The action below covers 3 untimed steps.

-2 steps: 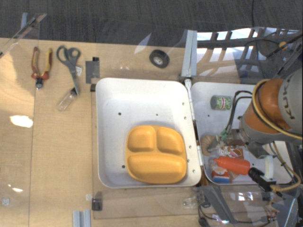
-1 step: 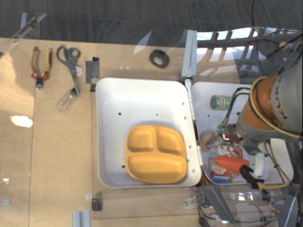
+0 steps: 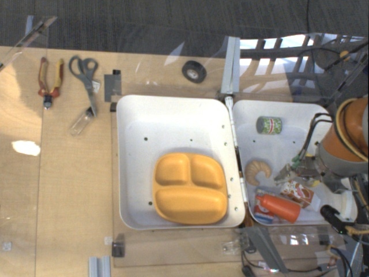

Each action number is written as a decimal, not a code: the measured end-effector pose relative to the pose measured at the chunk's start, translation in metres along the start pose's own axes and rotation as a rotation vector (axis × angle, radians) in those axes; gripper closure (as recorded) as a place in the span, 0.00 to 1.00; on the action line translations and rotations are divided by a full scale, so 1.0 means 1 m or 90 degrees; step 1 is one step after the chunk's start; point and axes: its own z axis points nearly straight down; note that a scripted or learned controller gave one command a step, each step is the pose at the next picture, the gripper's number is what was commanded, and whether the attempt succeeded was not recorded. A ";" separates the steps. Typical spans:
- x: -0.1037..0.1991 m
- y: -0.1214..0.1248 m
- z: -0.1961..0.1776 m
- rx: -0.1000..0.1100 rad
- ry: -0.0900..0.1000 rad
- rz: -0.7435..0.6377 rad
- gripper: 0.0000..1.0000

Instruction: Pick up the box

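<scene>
The box (image 3: 301, 194) is a small red and white carton lying in the right bin (image 3: 253, 114), near its front right corner. My gripper (image 3: 295, 169) hangs just above and a little left of the box, at the end of the grey arm with the orange band (image 3: 353, 133). The wrist and its cables hide the gripper's tips. Nothing is visibly held.
In the right bin a red bottle (image 3: 280, 207) lies right beside the box, with a croissant (image 3: 259, 169) to its left and a green can (image 3: 269, 125) at the back. The left bin (image 3: 138, 154) holds a yellow divided tray (image 3: 190, 187). Scissors (image 3: 86, 77), pliers (image 3: 49, 79) and a tape roll (image 3: 194, 71) lie on the bench.
</scene>
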 end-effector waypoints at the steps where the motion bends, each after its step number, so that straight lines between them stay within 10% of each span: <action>1: 0.065 0.002 -0.001 -0.002 0.003 0.202 0.00; 2: -0.025 0.004 -0.039 0.009 0.003 0.167 0.00; 3: 0.066 -0.007 -0.001 -0.001 0.003 0.136 0.00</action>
